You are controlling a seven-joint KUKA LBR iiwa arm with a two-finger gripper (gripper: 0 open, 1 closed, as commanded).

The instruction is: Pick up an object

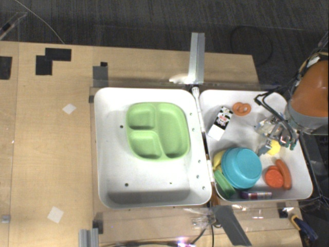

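1. A wooden bench (46,153) fills the left side. It has some black marks (51,59) at its far left.
2. Next comes the left bin (110,184), white and shallow. A light green tray (157,130) with three sections lies in it, a bit toward the far side.
3. A metal post (197,58) stands at the far edge, where the two bins meet.
4. The right bin (241,125) sits just beside the left one.
5. In the right bin, near its far left, a small black and white packet (220,121) lies tilted.
6. A little orange ring (241,108) lies just right of the packet, toward the far wall.
7. At the near side, a blue bowl (241,168) lies upside down on a green bowl (222,181). Something yellow (217,159) peeks out at the blue bowl's left.
8. A purple marker (254,194) lies along the near wall, just in front of the bowls.
9. An orange toy (277,175) lies right of the blue bowl.
10. The gripper (277,133) hangs over the right part of this bin, just above a small yellow thing (273,148). I cannot tell how it stands, or if it touches anything.
11. The arm's orange band (312,91) shows at the far right.
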